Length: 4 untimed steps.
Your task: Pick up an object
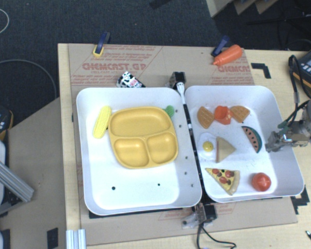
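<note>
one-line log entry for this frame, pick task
phase: approach | gripper: over right bin's right edge, near watermelon slice | held: nothing seen | left bin: yellow tray, corn

We see the arm cut off by the right edge, and its gripper is too small and blurred for us to read. A green thing is mostly hidden behind the yellow tray. At the left edge, a grey frame is cropped.
</note>
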Available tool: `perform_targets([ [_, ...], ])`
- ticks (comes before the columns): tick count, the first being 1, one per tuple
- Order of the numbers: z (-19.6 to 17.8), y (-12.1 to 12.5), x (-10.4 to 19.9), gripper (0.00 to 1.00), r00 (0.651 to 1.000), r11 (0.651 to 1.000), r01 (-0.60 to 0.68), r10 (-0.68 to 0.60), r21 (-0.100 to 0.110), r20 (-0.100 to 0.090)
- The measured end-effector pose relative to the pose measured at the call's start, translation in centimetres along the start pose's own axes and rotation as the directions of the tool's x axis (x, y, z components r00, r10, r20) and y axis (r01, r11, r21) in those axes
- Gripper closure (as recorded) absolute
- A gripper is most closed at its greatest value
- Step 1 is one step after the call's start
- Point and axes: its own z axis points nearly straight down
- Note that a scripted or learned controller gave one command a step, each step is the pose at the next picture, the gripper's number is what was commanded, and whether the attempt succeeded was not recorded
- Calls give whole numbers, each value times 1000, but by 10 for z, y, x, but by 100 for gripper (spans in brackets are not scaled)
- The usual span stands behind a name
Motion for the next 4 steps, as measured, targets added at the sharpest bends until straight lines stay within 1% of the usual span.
perform_targets([
  [1, -18, 1, 0, 100, 1000, 1000, 0, 0, 2, -1],
  [2, -8, 42, 29, 100, 1000, 1000, 5, -5, 3, -2],
  [3, -5, 85, 73, 100, 1000, 1000, 6, -6, 2, -4],
  [4, 1, 127, 107, 100, 1000, 1000, 4, -4, 2, -3],
])
